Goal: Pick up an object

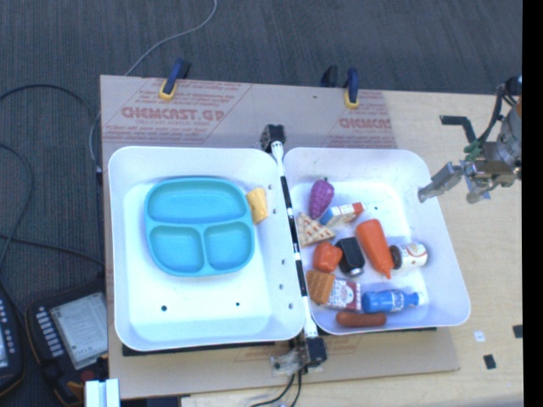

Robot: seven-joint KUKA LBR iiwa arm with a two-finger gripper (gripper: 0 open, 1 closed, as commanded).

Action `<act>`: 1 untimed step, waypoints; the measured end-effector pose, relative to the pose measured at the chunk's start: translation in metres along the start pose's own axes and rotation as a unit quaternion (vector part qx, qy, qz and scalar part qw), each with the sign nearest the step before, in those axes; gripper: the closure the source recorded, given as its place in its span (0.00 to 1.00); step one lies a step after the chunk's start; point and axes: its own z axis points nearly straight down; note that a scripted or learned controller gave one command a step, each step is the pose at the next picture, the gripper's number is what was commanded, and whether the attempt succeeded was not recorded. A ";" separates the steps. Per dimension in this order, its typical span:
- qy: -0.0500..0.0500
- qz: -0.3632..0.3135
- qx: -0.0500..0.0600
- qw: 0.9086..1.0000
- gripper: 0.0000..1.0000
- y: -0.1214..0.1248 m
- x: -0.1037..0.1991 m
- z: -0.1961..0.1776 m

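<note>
Presently claw (454,185) hangs past right bin's (441,219) right rim, over bare bench (496,295); fingers spread, nothing between them; nearest object, baseball (413,253), lies below-left of claw inside bin, apart from it; carrot (374,246), blue bottle (389,300), sausage (361,319), purple fruit (320,197) crowd further left; bin's upper right corner bare; left bin (127,312) holds blue tray (200,226).
</note>
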 end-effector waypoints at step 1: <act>0.001 0.000 0.001 1.000 0.00 0.067 0.015 0.147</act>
